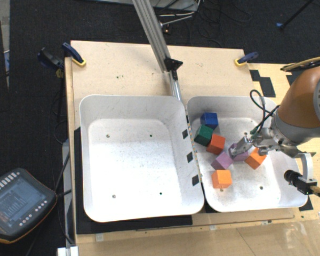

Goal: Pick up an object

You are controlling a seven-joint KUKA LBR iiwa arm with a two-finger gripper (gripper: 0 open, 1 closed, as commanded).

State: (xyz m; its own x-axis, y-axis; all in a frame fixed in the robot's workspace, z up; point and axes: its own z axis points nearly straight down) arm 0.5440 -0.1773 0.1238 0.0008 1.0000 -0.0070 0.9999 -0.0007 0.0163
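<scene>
left bin (96, 143) holds no blocks; in the right bin (272, 193), blue (209, 119), green (204, 135) and orange blocks (217, 143) cluster; purple block (222, 160) lies just left of the gripper (240, 151); another orange block (255, 158) sits beside it, right.

A robotics lab: a robot arm (304, 103) over white bins (133, 108) on a clamped plywood bench (122, 68), teach pendant (18, 204) at near left, cables (176, 20) on dark floor beyond
</scene>
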